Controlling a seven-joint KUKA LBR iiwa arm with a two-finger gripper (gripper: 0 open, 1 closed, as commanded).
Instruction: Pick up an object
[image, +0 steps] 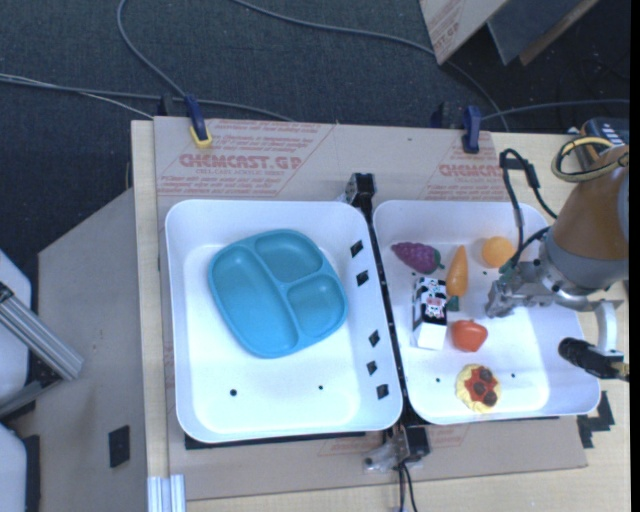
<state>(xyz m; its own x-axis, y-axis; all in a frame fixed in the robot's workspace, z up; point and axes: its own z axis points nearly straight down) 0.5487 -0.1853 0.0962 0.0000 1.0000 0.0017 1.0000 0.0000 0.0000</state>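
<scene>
1. Two white bins share the worktop; the left bin (190, 390) holds a blue divided plate (278, 291), well apart from the toys.
2. The right bin (520, 395) gathers toy food within reach: the hand (503, 298) hovers low just beside a red tomato (468, 335); its grip I cannot tell.

- Illumination: bright, even, overhead; no single lamp direction can be identified.
- Glare: the two white bins (200, 330) are near overexposure, and surface detail on their floors is washed out.
- Shadows: soft and short; a faint one lies beneath the blue divided plate (278, 292).
- Focus: moderate overall; the small food items are soft, and the board lettering is legible but fuzzy.
- Background: dark floor, low detail.
</scene>
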